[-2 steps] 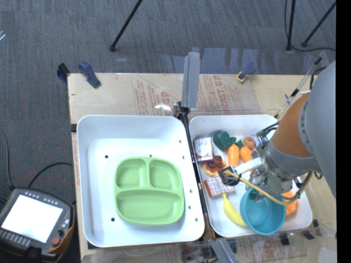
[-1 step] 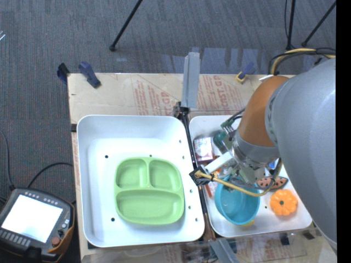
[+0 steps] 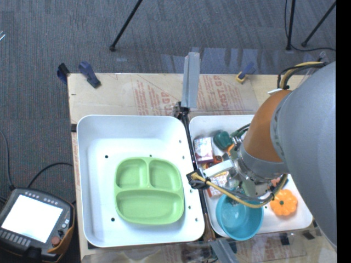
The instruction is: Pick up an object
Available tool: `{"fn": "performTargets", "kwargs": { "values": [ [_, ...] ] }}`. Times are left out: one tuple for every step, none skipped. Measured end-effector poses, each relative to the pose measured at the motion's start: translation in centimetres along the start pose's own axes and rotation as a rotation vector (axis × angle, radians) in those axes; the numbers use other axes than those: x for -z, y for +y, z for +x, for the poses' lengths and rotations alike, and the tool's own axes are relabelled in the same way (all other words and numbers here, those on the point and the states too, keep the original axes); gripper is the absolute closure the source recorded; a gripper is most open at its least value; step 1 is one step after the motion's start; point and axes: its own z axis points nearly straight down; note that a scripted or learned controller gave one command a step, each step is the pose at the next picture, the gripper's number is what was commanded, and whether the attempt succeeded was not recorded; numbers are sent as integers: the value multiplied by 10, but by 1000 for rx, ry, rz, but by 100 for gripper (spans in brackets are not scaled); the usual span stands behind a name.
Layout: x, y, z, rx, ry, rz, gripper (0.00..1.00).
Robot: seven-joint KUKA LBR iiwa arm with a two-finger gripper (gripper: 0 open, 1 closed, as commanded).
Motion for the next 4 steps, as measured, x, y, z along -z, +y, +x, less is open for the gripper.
{"fn": "performTargets", "kwargs": {
  "values": [
    [19,46,-11,9,-7,1,100],
    [64,78,0,119,-6,2,100],
    [17,112,3,51,-14,5,100],
    [-37,83,-7,14,29,-10,100]
  ]
}}
